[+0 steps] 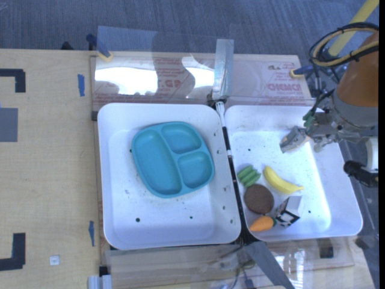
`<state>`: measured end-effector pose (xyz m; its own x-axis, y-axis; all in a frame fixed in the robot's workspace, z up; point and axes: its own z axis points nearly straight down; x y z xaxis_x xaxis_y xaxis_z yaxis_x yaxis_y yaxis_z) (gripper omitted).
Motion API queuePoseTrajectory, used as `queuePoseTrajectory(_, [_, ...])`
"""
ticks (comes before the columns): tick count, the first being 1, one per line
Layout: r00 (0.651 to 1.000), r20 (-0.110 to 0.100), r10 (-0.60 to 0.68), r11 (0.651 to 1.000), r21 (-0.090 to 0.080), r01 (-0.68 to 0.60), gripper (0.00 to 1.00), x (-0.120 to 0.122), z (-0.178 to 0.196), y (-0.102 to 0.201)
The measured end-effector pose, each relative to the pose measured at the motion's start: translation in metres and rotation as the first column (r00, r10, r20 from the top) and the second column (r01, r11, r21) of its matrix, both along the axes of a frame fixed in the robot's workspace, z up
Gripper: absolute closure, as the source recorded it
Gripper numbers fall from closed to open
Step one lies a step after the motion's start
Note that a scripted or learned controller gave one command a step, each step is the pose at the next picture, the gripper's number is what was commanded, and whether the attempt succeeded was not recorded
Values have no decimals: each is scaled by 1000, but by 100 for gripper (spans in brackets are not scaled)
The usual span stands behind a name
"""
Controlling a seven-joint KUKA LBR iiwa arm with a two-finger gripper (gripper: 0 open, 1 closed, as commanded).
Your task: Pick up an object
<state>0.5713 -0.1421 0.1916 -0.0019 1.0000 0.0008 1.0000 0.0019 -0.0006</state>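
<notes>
The banana [282, 182] lay in the right bin [337, 218], toward its middle, with its long axis running from far-left to near-right. Just beside it on the left sat a green toy [248, 175], and nearer the front edge a brown disc [258, 198], an orange carrot [261, 223] and a small black-and-white block [289, 211]. The gripper [295, 139] hung over the far part of the same bin, so the banana was a short way toward the near side and slightly left of it. Whether the gripper was spread or closed could not be told; nothing showed held in it. The left bin [120, 215] carried a blue divided plate [172, 158]
</notes>
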Motion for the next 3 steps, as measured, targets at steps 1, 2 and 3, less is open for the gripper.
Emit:
queuePoseTrajectory(1, [998, 5, -62, 998, -1, 62, 0, -54, -103, 9])
queuePoseTrajectory(2, [998, 11, -64, 998, -3, 64, 100, -52, -92, 8])
queuePoseTrajectory(3, [985, 6, -173, 985, 2, 173, 100, -57, -104, -20])
